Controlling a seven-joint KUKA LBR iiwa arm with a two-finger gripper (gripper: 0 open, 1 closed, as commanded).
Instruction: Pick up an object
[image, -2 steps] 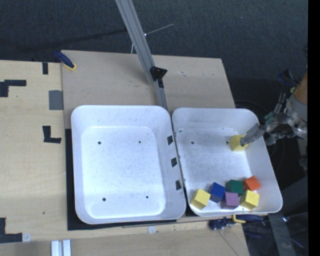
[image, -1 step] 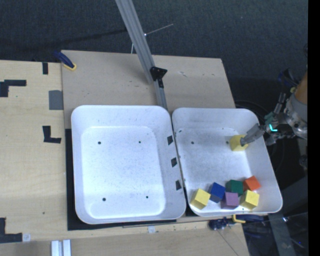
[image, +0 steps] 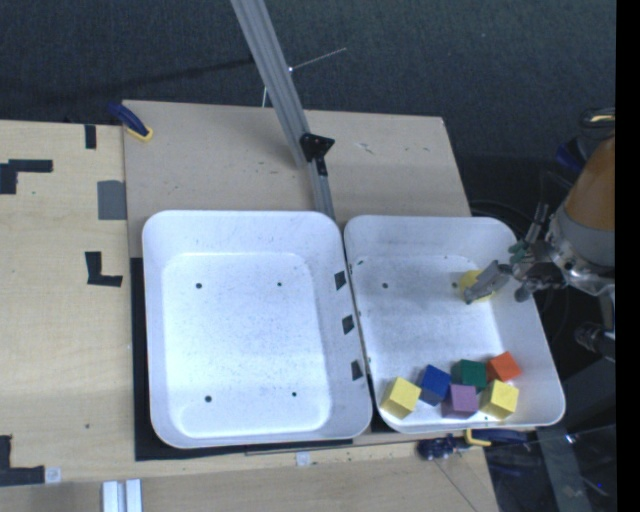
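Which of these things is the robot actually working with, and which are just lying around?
For the job:
gripper
yellow piece beside it
coloured blocks
right bin

Lying about:
left bin
metal pole
blue and yellow clamp

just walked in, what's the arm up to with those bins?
The arm's gripper is low over the upper right part of the right bin, at a yellow block; whether it has a grip is unclear. Six more blocks cluster at that bin's near edge: yellow, blue, green, purple, orange, another yellow.
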